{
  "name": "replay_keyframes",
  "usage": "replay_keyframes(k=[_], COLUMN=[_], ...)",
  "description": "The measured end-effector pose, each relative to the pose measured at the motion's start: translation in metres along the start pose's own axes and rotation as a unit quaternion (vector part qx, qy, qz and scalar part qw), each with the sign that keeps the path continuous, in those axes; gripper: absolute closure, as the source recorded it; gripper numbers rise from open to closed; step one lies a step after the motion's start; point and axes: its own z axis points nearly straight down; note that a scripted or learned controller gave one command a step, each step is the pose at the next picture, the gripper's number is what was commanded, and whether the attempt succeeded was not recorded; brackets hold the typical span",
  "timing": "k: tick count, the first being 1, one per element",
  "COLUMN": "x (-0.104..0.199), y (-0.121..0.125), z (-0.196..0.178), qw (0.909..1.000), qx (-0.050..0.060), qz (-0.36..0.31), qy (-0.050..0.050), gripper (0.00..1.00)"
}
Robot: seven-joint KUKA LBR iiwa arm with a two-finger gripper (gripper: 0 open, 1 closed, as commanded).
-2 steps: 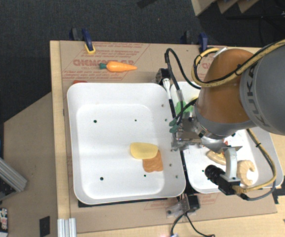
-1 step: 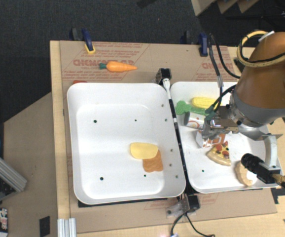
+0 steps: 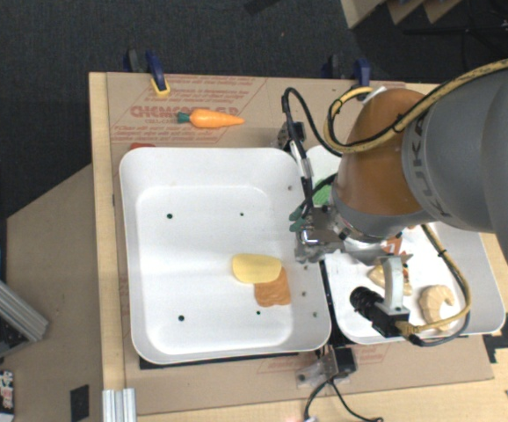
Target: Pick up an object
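Note:
In the left bin [image 3: 157, 192] a pale yellow rounded piece [image 3: 256, 268] lies right of the middle. An orange-brown piece [image 3: 273, 292] touches its lower right side. My gripper [image 3: 310, 243] hangs over the seam between the two bins, just right of these two pieces, and the wrist covers most of it. In the right bin [image 3: 491, 306] a tan lumpy object [image 3: 436, 301] lies near the front. A small pale and orange object [image 3: 382, 274] lies partly under the wrist. A green thing [image 3: 324, 192] peeks out behind the arm.
A toy carrot [image 3: 214, 120] lies on the cardboard behind the left bin, outside both bins. The arm's bulk covers most of the right bin. A blue clamp [image 3: 156, 69] and a second one [image 3: 359, 67] grip the board's far edge.

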Motion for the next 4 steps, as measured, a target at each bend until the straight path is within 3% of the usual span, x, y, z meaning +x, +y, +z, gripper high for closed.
replay_keyframes(k=[1,2,4], x=[0.1,0.171,0.168], y=[0.038,0.04,0.041], z=[-0.137,-0.063,-0.088], qw=[0.9999,1.0,1.0], qx=[-0.013,0.0,-0.004], qz=[-0.003,0.0,0.002], qy=[0.002,-0.001,-0.001], gripper=[1.0,1.0,1.0])
